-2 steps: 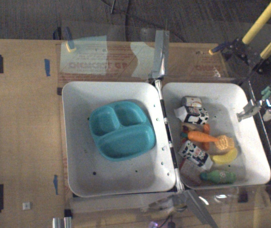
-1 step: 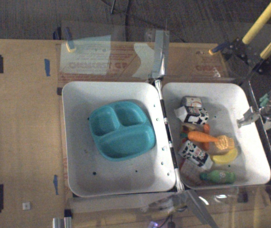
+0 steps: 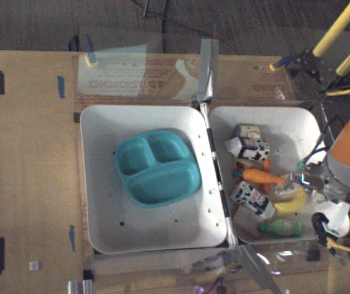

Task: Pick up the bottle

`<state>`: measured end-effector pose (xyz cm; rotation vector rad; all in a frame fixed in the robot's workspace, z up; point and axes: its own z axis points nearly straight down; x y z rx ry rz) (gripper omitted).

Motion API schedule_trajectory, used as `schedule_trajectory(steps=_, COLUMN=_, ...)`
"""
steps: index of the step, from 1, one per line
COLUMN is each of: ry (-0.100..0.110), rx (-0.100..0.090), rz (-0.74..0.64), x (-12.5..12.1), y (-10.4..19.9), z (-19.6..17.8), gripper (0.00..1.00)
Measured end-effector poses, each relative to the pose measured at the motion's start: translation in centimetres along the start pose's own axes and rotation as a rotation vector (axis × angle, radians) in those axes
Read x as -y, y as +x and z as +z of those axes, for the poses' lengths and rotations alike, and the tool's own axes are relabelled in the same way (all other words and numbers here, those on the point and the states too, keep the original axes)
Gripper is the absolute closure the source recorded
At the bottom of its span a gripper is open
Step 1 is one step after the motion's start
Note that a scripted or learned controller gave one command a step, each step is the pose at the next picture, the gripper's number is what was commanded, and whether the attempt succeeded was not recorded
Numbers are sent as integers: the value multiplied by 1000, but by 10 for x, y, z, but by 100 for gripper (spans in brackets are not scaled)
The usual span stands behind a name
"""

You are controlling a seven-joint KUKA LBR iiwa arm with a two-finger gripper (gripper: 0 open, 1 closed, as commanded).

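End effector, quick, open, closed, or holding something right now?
End effector: cannot be told. It sits low in the right bin by the carrot and banana, away from the green bottle.

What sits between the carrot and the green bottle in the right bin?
In the camera view, a banana lies between the carrot and the green bottle, with a black-and-white carton just left of that line, all in the right bin.

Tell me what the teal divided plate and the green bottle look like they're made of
The teal divided plate in the left bin looks like moulded plastic, matte to slightly satin: even colour, soft rounded compartment edges, only faint sheen. The green bottle, lying on its side in the right bin, also seems plastic, probably a toy: smooth, uniform green with a small highlight. It is too small to be sure.
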<state>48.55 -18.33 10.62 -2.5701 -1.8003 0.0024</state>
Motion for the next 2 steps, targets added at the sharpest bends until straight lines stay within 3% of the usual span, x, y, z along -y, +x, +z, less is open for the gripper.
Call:
schedule_trajectory(steps=1, ry=-4, rx=0, rz=140, x=-4, y=-28, z=-19, gripper=0)
schedule_trajectory(steps=2, ry=-4, rx=1, rz=233, x=-4, y=-31, z=-58, gripper=0)
